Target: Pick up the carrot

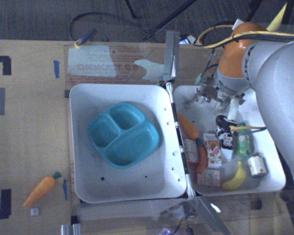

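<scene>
The left bin [83,131] holds a blue divided plate [123,134]; the right bin [272,175] holds a carrot [188,126] against its left wall, a banana [235,177] and small packages. A second carrot [39,190] lies on the tabletop [24,141]. The pincer [213,96] hangs over the right bin's far end, its grip unclear.

Fixed overhead view, slanted down onto the counter [34,146].
Set high and fairly far back, taking in both white bins side by side: left bin [83,175], right bin [272,177]. Arm [269,67] entering from the right; dark floor along the top.
</scene>
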Available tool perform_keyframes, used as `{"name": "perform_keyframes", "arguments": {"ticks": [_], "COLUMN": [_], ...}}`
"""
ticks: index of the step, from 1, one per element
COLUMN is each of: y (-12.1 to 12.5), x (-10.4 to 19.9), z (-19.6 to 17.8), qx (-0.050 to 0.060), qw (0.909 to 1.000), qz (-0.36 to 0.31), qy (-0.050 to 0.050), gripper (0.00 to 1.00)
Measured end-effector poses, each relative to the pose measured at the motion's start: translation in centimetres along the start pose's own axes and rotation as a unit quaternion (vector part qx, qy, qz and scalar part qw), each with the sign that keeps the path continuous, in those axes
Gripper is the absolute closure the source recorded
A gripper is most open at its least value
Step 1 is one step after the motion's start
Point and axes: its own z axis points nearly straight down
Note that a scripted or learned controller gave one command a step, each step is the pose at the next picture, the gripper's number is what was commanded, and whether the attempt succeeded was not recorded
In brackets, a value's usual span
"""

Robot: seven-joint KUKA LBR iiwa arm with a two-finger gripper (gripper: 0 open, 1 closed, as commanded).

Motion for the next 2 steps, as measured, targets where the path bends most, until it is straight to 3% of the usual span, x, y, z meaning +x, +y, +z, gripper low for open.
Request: {"name": "perform_keyframes", "arguments": {"ticks": [1,2], "y": [-3.8,-8.4], "x": [-1.5,-3.5], "z": [0.0,-0.1], "qx": [0.001,0.001], "qw": [0.9943,0.9313], "qz": [0.106,0.364], "qy": [0.001,0.0], "gripper": [0.0,0.0]}}
